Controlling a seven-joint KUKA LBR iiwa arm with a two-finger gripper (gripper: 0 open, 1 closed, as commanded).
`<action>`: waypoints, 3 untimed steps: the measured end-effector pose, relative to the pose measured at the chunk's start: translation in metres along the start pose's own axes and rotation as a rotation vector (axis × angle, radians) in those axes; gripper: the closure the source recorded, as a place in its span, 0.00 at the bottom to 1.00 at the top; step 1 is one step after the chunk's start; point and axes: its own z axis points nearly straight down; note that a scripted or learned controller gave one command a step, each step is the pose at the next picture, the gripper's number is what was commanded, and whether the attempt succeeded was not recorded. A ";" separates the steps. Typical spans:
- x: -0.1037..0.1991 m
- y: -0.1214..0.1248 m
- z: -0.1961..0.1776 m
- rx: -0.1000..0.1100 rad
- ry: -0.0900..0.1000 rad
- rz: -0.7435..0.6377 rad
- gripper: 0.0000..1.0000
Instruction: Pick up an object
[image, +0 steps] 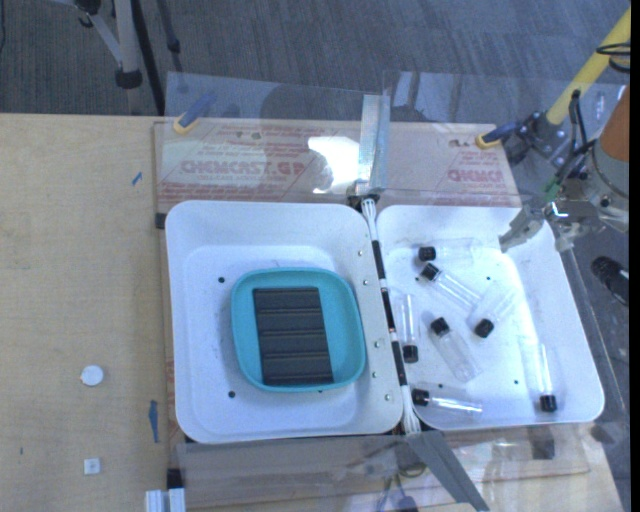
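A teal tray (297, 330) is seen in the left bin (190, 300); clear vials (455, 290) with black caps are scattered in the right bin (575, 340); the pincer (545, 225), spread and holding nothing, is poised at that bin's upper right edge

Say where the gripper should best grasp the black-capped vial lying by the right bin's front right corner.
Probably across the clear body of the vial, mid-length, from straight above: it lies flat and apart from the other vials, though close to the right bin's wall.
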 end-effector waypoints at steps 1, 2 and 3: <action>0.013 -0.007 0.128 -0.004 -0.002 -0.074 0.00; 0.026 -0.047 0.140 -0.006 -0.001 -0.085 0.00; 0.085 -0.054 0.139 -0.007 0.000 -0.097 0.00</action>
